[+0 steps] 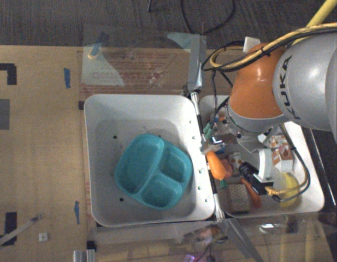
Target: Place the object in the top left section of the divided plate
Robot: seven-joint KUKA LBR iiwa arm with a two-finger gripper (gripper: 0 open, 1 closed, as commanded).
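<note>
So the teal divided plate (pixel 153 171) sits tilted in the left bin (pixel 97 119), all three sections bare, ready to receive something. The arm (pixel 266 81) hangs over the right bin (pixel 315 195), where the clutter is, which makes sense since that's where the picking happens. The claw (pixel 217 143) is down by the divider, right above an orange carrot-like piece (pixel 217 165); I can't tell if it's open or gripping. That piece's long axis runs roughly up-down in view, slightly slanted.
</note>
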